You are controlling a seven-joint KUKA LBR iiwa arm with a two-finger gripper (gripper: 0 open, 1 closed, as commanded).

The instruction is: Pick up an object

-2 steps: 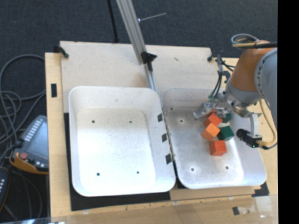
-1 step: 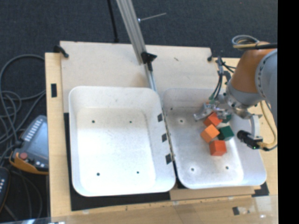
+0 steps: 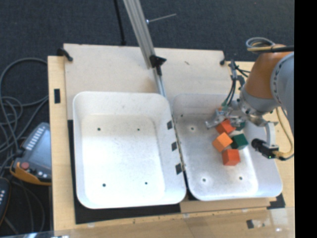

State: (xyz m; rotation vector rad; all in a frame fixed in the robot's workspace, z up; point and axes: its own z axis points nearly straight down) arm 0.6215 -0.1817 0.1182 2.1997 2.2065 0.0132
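Camera view, looking down at a slant on a bench (image 3: 114, 68) that is carrying two shallow white bins side by side.

Left bin (image 3: 89, 133): lying on the left half of the bench, its floor showing four small dark holes and a faint speckling.

Right bin (image 3: 198, 172): lying just beside the left bin, the two rims meeting along a seam marked by small dark clips. All the blocks are sitting in this bin, clustered toward its right half.

Arm (image 3: 267, 83): reaching in from the right, the orange band showing above the grey wrist, cables trailing around it.

Gripper (image 3: 225, 120): hanging low over the upper right part of the right bin, directly above the block cluster. Its metal parts are overlapping the topmost block; whether the fingers are apart or together, I cannot tell.

Upper orange block (image 3: 227, 127): sitting tilted, right at the gripper's tip, touching or nearly touching it; whether it is being held cannot be told.

Middle orange block (image 3: 222, 142): lying just below the upper one, tilted, a lighter orange.

Green block (image 3: 240, 142): resting just to the right of the middle orange block.

Red-orange block (image 3: 231, 157): sitting lowest in the cluster, touching the middle orange block.

Metal post (image 3: 141, 29): rising at a slant from the back of the bench.

Handheld pendant (image 3: 34, 152): lying on the floor to the left, among cables.
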